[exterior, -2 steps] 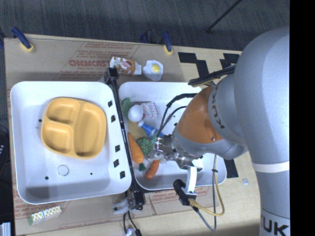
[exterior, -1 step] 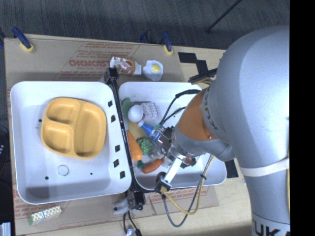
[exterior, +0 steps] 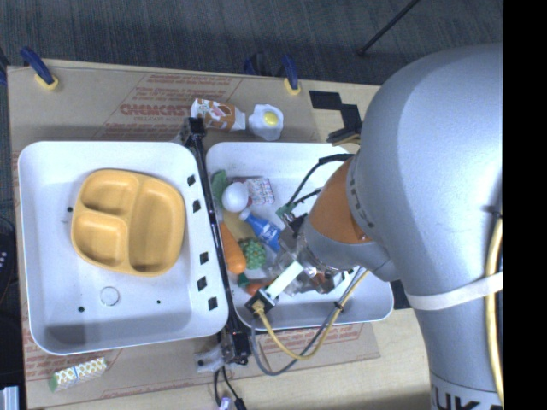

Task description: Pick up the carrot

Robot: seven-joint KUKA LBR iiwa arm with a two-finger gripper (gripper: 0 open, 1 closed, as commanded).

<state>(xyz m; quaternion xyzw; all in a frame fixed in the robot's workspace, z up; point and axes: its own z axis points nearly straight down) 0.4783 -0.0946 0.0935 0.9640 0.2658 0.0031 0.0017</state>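
The carrot (exterior: 232, 251), a short orange stub, lies along the left wall of the right bin (exterior: 376, 301), next to a green knobbly item (exterior: 252, 253). My gripper (exterior: 289, 261) hangs low over the middle of that bin, just right of the carrot and the green item. The grey arm and its orange band cover most of the gripper, so its grip is hidden. Nothing shows held in it.
The right bin also holds a white ball (exterior: 234, 196), a blue bottle (exterior: 261, 227), a printed packet (exterior: 260, 189) and a green piece (exterior: 220, 180). A yellow divided tray (exterior: 128, 220) sits in the left bin (exterior: 51, 314). A small carton (exterior: 215, 114) and a yellow-white item (exterior: 267, 122) lie behind the bins.
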